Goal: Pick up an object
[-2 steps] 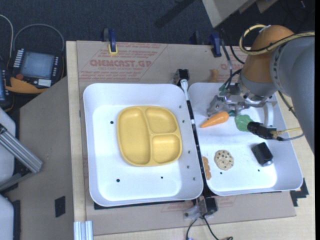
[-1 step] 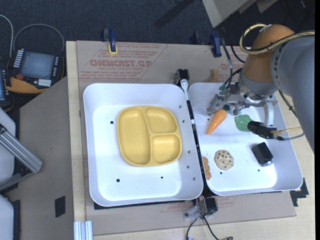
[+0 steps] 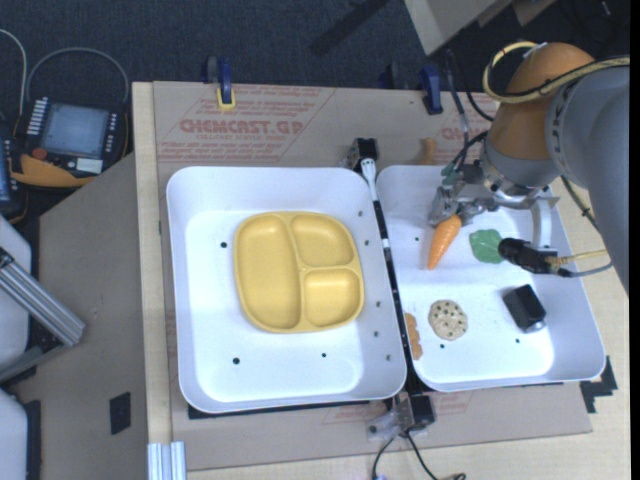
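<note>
In the right bin (image 3: 565, 363) lie an orange carrot (image 3: 442, 243), a green piece (image 3: 486, 245), a round chocolate-chip cookie (image 3: 447, 319) and a small black block (image 3: 523, 306). My gripper (image 3: 456, 205) hangs over the bin's far part, right at the carrot's thick upper end. The wrist hides whether it touches the carrot. The carrot slants down to the left, with its tip resting on the bin floor.
The left bin (image 3: 200, 348) holds a yellow divided plate (image 3: 298, 270). A small orange-brown strip (image 3: 411, 335) lies against the right bin's left wall, beside the cookie. The arm (image 3: 580, 98) comes in from the upper right, above the bin's far right corner.
</note>
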Robot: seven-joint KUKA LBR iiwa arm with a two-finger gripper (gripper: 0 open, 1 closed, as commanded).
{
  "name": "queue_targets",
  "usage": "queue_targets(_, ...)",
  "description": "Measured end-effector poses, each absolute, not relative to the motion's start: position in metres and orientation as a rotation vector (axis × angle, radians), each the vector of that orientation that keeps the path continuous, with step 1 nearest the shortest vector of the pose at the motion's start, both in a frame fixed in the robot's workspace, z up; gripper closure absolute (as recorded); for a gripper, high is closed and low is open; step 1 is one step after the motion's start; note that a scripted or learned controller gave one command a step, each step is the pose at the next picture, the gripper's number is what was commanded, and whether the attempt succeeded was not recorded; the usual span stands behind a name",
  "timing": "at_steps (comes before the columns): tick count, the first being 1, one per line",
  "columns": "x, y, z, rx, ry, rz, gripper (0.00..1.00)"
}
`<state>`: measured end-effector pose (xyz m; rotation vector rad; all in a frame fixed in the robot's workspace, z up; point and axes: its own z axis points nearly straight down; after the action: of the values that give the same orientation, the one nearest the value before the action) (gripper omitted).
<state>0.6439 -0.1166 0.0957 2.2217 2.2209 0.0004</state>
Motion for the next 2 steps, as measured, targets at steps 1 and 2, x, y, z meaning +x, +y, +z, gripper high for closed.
queue_targets(1, 0.64, -0.123, 0.143, 2.219, 2.217, 0.004, 1.0)
queue_targets(2, 0.638, -0.122, 0.207, 2.216, 2.218, 0.006, 1.0)
